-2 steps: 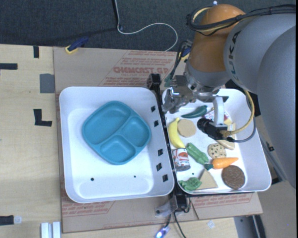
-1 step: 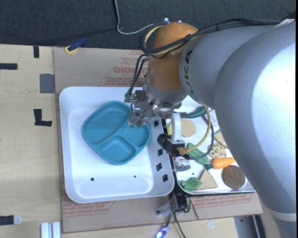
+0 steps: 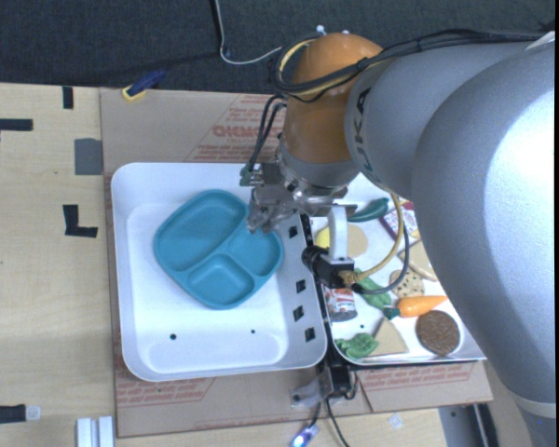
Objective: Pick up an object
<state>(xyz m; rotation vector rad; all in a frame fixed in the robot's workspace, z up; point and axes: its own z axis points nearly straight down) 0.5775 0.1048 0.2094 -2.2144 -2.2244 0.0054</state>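
Plate (image 3: 216, 247) lies flat in the left bin (image 3: 140, 343), not lifted. We see the gripper (image 3: 264, 214) at its two o'clock rim; whether the jaws grip it, we cannot tell. Lifting remains.

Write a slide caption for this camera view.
Gripper over blue tray in left bin; toys fill right bin.

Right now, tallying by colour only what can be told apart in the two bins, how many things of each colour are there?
Blue: 1, the blue plastic divided plate in the left white bin.
Orange: 1, the orange carrot-shaped toy in the right white bin.
Brown: 1, the brown round disc.
Green: 1, the green leafy piece.
Total: 4; the rest lies under the arm, uncountable.
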